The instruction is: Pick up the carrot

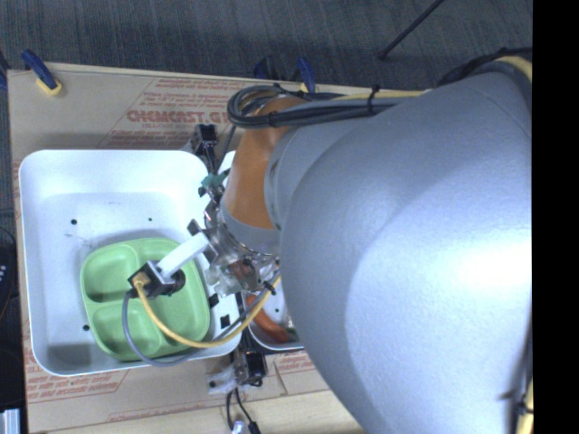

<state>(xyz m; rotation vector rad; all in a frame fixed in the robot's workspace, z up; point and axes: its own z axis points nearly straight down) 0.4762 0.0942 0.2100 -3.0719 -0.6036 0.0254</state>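
My gripper [228,271] hangs low at the seam between the two bins, at the right edge of the left bin [54,197]. The grey arm and its orange band cover most of the right bin. A small orange patch [277,334] shows under the arm, inside a rounded silvery rim [258,337] at the right bin's near left corner. It may be the carrot, but I cannot tell for sure. Nothing can be seen held by the gripper.
A green divided plate [104,283] lies in the near half of the left bin. The bins rest on a cardboard sheet [136,107]. A blue clamp [41,72] grips the sheet's far left corner.
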